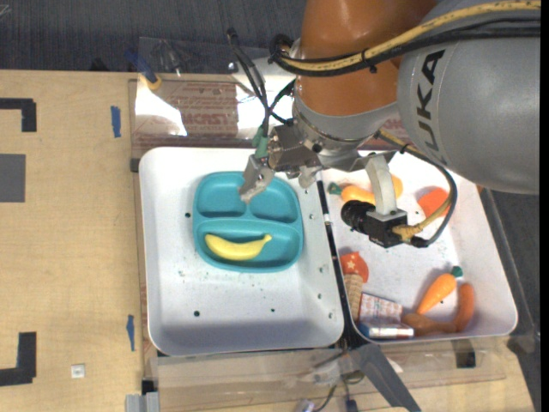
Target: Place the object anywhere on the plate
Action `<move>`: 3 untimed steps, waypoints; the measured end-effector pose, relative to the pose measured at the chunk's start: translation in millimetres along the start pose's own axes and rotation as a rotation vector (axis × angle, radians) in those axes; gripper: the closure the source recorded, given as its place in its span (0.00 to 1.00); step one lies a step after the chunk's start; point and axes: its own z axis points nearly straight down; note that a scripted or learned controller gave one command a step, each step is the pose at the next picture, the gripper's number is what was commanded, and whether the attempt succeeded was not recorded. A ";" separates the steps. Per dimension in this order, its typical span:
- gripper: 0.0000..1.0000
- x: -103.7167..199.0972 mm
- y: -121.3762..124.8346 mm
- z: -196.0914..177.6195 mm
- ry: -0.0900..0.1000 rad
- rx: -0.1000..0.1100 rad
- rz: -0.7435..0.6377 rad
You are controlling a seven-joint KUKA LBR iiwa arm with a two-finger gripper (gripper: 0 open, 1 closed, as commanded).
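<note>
Gripper (255, 181) hangs over the far half of the plate (199, 197), approx at the ridge btw the two far compartments. Can't tell which one it's over, or if it touches. Open vs closed: can't tell from this angle; no obj visibly held in it. Banana (238, 245) = task obj. It lies flat in the plate's long compartment, on the side twd the cam-side edge of the left bin (171, 307), fully inside the rim. Key relation: from the gripper, banana lies straight twd that cam-side edge, near but apart, w/ a divider ridge btw them. Its long axis runs parallel to that edge, both tips curling slightly back twd the gripper. Plate sits in the far-right part of the left bin, close to the wall shared w/ the right bin (493, 256). Carrot (436, 290) + other bits in the right bin are well apart from the plate, not in play. Judgement: placement looks done, obj on plate. Next move prob just a clean lift and pull-away twd the right bin. Risk: any drift twd the cam-side edge while low could nudge the banana, or catch the ridge and shift the plate.
</note>
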 end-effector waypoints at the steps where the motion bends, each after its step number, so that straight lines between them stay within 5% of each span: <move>1: 0.00 -38.3 -62.8 -40.5 0.000 -0.003 0.106; 2: 1.00 -36.2 -61.6 -49.7 -0.002 -0.003 0.102; 3: 1.00 -61.8 1.9 89.2 -0.002 0.013 0.151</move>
